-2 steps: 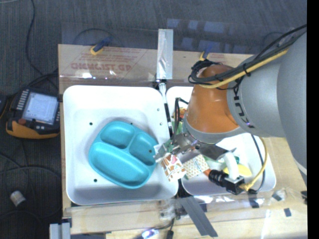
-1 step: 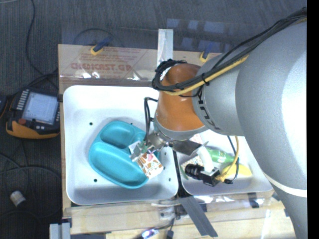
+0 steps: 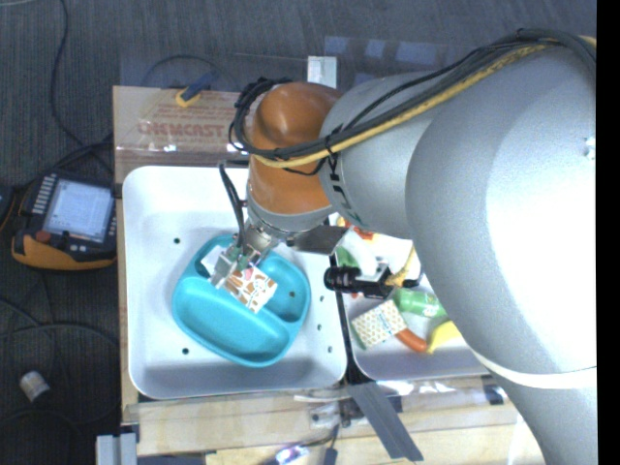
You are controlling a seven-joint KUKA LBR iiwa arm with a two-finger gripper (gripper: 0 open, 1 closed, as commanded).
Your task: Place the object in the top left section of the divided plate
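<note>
So there are two white bins on the desk. The left bin (image 3: pixel 155 260) has a blue divided plate (image 3: pixel 228 318) sitting in it, tilted a bit in the frame. Over the plate's far half there's a small flat packet (image 3: pixel 254 287), white with colourful print, kind of like a snack wrapper; the print is too small to read. The end effector (image 3: pixel 235 262) is right down at the packet's far left edge, touching or nearly so. I honestly can't tell how its jaws stand, or which section of the plate the packet is over.

The right bin (image 3: pixel 387 361) is mostly hidden by the arm, but it holds a jumble: a checkered packet (image 3: pixel 378 325), something green (image 3: pixel 418 303), an orange bit (image 3: pixel 411 339), something yellow (image 3: pixel 443 333).

Far side of the desk there's a brown cardboard piece (image 3: pixel 174 124) with faint lettering, blurry. A handheld pendant (image 3: pixel 68 219) with a screen sits on the floor to the left.
</note>
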